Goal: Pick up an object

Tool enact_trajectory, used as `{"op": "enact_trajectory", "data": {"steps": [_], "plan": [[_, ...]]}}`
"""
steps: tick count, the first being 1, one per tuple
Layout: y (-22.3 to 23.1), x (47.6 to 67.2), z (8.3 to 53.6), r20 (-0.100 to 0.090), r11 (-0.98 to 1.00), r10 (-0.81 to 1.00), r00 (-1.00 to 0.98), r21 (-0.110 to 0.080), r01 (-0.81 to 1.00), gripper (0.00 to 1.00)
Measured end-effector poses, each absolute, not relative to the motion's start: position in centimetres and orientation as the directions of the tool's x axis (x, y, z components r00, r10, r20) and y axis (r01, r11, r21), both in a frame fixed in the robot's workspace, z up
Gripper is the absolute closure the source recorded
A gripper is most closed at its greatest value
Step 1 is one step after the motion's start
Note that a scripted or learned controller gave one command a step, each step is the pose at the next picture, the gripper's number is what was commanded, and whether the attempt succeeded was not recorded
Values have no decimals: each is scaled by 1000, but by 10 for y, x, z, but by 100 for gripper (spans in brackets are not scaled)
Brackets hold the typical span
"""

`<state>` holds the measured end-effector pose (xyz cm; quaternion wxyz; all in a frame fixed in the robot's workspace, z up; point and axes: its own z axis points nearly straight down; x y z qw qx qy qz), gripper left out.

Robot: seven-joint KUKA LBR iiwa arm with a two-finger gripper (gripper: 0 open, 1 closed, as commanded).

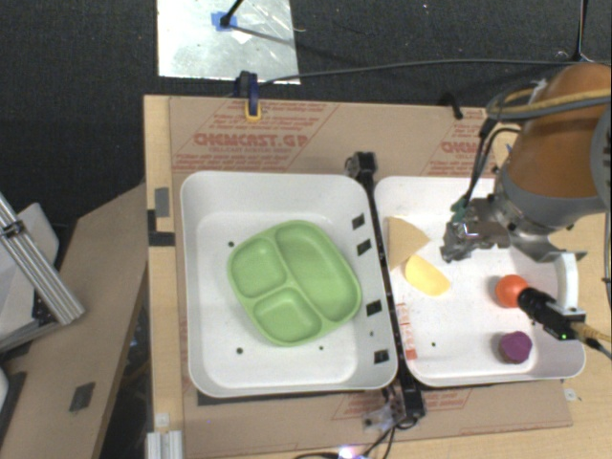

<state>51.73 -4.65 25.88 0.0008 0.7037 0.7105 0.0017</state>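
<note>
Camera view, arm: the grey arm is reaching in from the right, orange band above the wrist, and the gripper (457, 247) is hanging over the right bin (449, 366).
Gripper state: I cannot tell; it is reading as one dark metal cluster.
Candidate objects: a yellow piece (426, 276) is lying just below and left of the gripper, a tan wedge (405, 237) is sitting beside it, and an orange ball (509, 289) and purple ball (515, 347) are resting further right.
Left bin (206, 285): it is carrying a green divided tray (293, 281).
Risk: judging from here, the yellow piece and wedge are lying close together, so a descent could be nudging one aside or closing on nothing.
</note>
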Motion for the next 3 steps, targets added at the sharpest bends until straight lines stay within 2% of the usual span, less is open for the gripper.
{"op": "enact_trajectory", "data": {"steps": [1,3], "plan": [[3,518,255,2,10,1000,-10,2,1000,100],[108,498,223,3,11,1000,-11,-1,1000,100]]}}
